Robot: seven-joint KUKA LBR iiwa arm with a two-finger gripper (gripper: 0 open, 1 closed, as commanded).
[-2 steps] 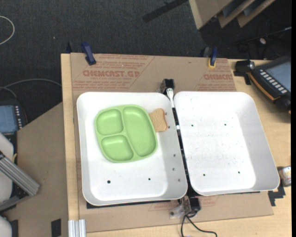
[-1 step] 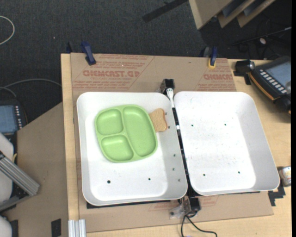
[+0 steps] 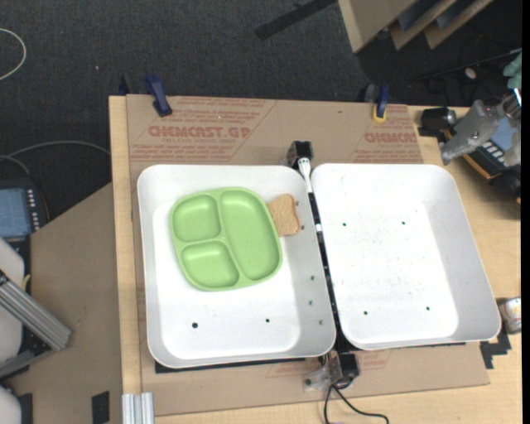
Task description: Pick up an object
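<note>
Camera view. Left bin (image 3: 166, 331): green divided plate (image 3: 225, 238); tan cracker-like piece (image 3: 285, 214) touching the plate's right rim. Gripper (image 3: 472, 132): beyond the right bin (image 3: 447, 315), well apart from the plate; jaw state cannot be told. Step: approach not yet begun. Next: travel over the plate's right rim, descend on the piece.

A brown board (image 3: 248, 124) with red lettering covers the surface, pinned at 12 o'clock by a blue clamp (image 3: 157, 95) and a yellow-tipped one (image 3: 380, 103). Dark carpet (image 3: 166, 41) lies beyond it. Cardboard (image 3: 397, 25) leans at 1 o'clock. Grey cables (image 3: 58, 153) curl at 9 o'clock, and an aluminium rail (image 3: 33, 315) crosses at 8 o'clock.
</note>
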